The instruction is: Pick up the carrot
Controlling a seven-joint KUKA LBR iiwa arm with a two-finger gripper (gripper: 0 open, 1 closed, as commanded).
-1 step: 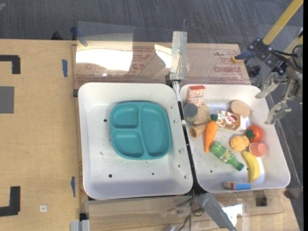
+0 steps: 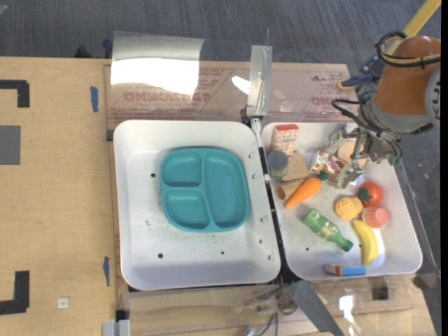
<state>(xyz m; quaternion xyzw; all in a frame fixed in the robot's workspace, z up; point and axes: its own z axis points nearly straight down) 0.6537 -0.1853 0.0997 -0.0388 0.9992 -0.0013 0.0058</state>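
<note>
Carrot (image 2: 303,192): orange toy carrot with a small green top, lying flat in the right white bin (image 2: 409,257), left-centre area. Tilted diagonally, green top pointing up-right, tapered tip pointing down-left toward the bin's left wall. Fully visible, nothing on top of it. A green bottle (image 2: 327,230) lies just below it, a tan slice (image 2: 295,168) just above.
</note>
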